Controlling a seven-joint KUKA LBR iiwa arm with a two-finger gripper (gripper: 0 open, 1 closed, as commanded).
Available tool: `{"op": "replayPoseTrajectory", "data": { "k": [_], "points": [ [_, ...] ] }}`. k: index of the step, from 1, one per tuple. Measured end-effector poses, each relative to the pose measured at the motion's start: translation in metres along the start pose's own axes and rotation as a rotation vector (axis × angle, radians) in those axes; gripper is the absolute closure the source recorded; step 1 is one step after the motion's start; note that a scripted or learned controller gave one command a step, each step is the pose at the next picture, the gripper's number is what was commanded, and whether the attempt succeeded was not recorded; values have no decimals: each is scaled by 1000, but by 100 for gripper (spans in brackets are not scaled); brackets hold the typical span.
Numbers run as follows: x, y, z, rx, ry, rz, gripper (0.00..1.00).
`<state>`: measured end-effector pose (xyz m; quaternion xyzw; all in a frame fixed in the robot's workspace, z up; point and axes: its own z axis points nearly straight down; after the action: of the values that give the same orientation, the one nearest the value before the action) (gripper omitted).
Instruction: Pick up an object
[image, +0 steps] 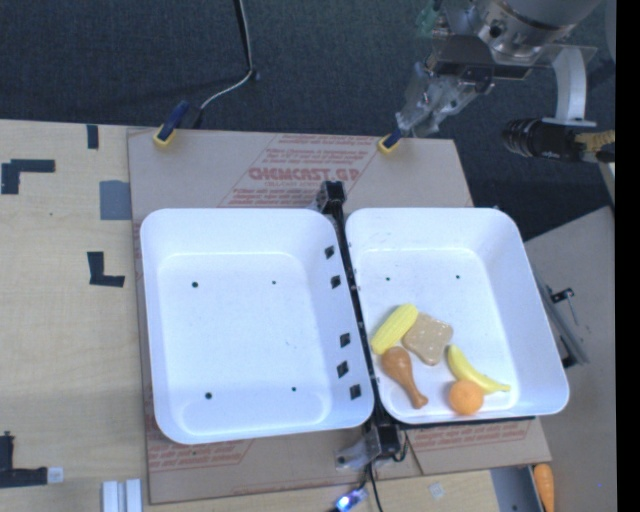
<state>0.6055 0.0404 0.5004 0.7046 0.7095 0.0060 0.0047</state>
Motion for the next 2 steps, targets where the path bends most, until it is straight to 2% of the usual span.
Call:
{"op": "replayPoseTrajectory", "data": {
  "k": [1,2],
  "points": [
    [57,11,-36,12,-2,2,100],
    [112,38,-31,17,-2,2,100]
  ]
}}
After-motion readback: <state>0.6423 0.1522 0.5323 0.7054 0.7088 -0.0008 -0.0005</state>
